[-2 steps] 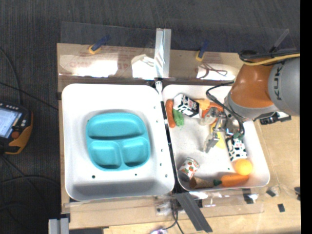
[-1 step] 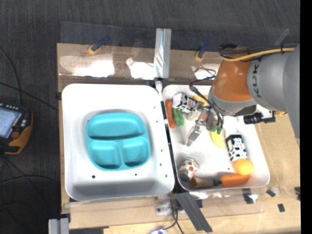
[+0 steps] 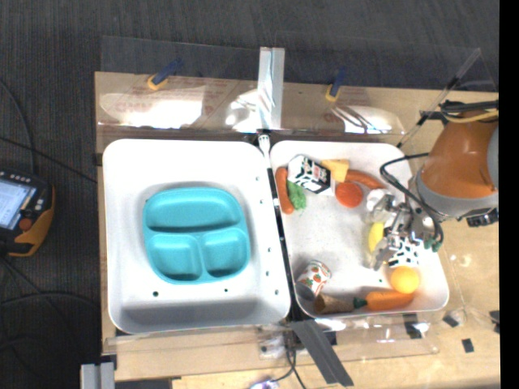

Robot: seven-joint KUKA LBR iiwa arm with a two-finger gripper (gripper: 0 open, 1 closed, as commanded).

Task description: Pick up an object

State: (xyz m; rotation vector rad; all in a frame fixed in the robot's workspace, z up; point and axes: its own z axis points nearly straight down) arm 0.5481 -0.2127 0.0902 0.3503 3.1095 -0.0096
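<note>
The gripper [image 3: 392, 237] hung low just above the orange ball [image 3: 404, 279]; whether its pincer gripped anything, I couldn't tell.

Partly hidden under the gripper [image 3: 388, 237]: a black-and-white patterned item [image 3: 403, 254], shape unclear. Just left, a yellow piece [image 3: 375, 235], too small to identify.
</note>
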